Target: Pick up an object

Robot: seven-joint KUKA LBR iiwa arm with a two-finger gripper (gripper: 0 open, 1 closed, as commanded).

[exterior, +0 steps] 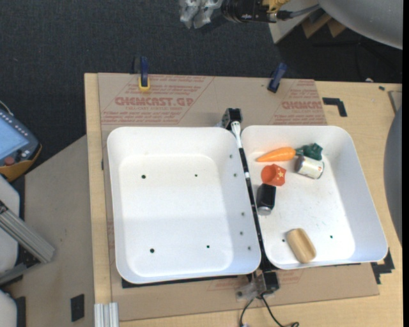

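Note:
The right bin (pixel 358 211) holds several small objects. An orange carrot (pixel 276 154) lies near its back left, with a red cup (pixel 273 174) just in front of it. A black cylinder (pixel 266 197) rests against the bin's left wall. A white can (pixel 310 168) lies beside a dark green piece (pixel 312 151). A tan bread-shaped block (pixel 300 245) sits near the front. My gripper (pixel 195 13) hangs far behind the bench at the top of the view, well away from both bins and with nothing seen in it.
The left bin (pixel 128 191) lies beside the right one on a brown board (pixel 192 96). Two blue clamps (pixel 143 71) (pixel 277 77) hold the board's back edge. The arm's grey body (pixel 370 19) fills the top right corner.

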